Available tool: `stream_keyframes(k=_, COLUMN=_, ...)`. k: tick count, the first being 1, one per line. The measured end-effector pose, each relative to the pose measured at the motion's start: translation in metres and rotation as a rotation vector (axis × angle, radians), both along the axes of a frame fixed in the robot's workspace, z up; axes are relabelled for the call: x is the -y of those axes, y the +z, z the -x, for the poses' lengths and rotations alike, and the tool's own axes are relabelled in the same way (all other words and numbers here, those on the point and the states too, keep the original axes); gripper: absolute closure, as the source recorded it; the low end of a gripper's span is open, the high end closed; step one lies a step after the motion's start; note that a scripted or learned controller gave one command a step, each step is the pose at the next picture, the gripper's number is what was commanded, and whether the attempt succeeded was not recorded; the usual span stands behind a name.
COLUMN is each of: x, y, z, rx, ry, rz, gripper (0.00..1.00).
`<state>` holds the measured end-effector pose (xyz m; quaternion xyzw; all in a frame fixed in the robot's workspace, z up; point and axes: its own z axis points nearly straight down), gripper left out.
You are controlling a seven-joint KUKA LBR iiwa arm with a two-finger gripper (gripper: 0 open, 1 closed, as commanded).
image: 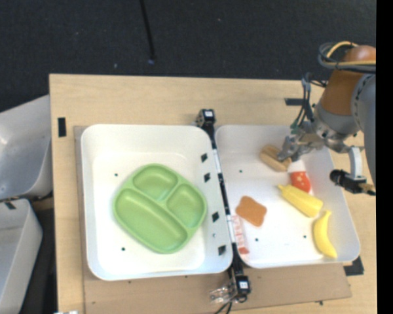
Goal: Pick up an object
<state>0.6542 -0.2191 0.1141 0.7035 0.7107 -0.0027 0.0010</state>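
- The tan wooden block (273,157) lies in the right bin (249,142), toward its far side, and the gripper (291,150) sits right down at the block's right end.
- Whether it pinches the block, I cannot tell.
- Just beside it, nearer the camera: a red-and-white piece (300,180), touching the yellow corn-like toy (301,201).
- A banana (323,235) lies by the near right corner; an orange toast-like slab (251,210) rests mid-bin.
- A red-and-white wrapper (238,234) hugs the divider wall.
- Over in the left bin (98,241), a green sectioned plate (159,207) lies flat.
- The grey arm (344,90) with its orange band comes in from the right.
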Motion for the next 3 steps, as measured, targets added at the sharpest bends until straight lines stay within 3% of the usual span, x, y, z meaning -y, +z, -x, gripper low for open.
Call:
stream_keyframes(k=2, x=0.006, y=0.127, z=-0.009, rx=0.010, ry=-0.001, rz=-0.002, gripper=1.00)
stream_keyframes(k=3, x=0.007, y=0.146, z=-0.010, rx=0.007, ry=0.001, rz=-0.004, gripper=1.00)
